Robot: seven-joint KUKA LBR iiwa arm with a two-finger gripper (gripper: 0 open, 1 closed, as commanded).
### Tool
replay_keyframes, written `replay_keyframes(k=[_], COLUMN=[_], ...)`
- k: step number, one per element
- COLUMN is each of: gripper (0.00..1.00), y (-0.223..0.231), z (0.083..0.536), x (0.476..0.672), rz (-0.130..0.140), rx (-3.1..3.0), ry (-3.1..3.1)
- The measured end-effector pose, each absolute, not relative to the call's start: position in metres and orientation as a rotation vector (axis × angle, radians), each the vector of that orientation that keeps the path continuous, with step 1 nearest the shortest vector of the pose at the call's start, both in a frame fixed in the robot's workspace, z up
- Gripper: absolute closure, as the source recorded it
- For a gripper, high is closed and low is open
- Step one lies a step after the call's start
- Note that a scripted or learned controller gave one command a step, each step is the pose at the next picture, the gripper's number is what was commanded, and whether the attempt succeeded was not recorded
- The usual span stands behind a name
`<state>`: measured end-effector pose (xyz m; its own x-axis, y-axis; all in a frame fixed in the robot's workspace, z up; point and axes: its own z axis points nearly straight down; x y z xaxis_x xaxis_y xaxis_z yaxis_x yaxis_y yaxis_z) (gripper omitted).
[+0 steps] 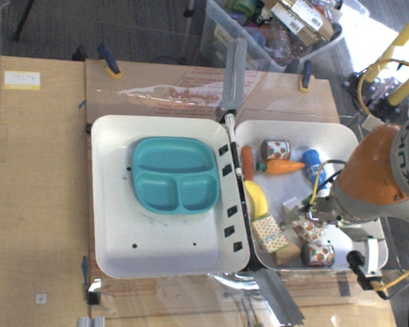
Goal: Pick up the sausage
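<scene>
We hover our gripper (310, 216) low over the right bin (349, 141), and we cannot tell how it is set.

The sausage (247, 162) lies along the right bin's left wall, just above the banana (257, 198) and well apart from our gripper. A carrot (285, 167) and a small can (275, 150) sit near it toward the bin's top. In the left bin (113, 209) we see a teal divided plate (176, 175).
</scene>
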<state>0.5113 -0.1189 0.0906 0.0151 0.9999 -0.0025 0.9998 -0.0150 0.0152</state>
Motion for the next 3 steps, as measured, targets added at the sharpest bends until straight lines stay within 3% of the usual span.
replay_keyframes(k=[1, 2, 3], gripper=[1.00, 1.00, 1.00], y=[-0.121, -0.022, 0.046], z=[0.101, 0.184, 0.193], x=[0.512, 0.492, 0.479], rz=[0.016, 0.000, 0.000], rx=[2.230, 2.281, 1.703], ry=[2.189, 2.161, 2.642])
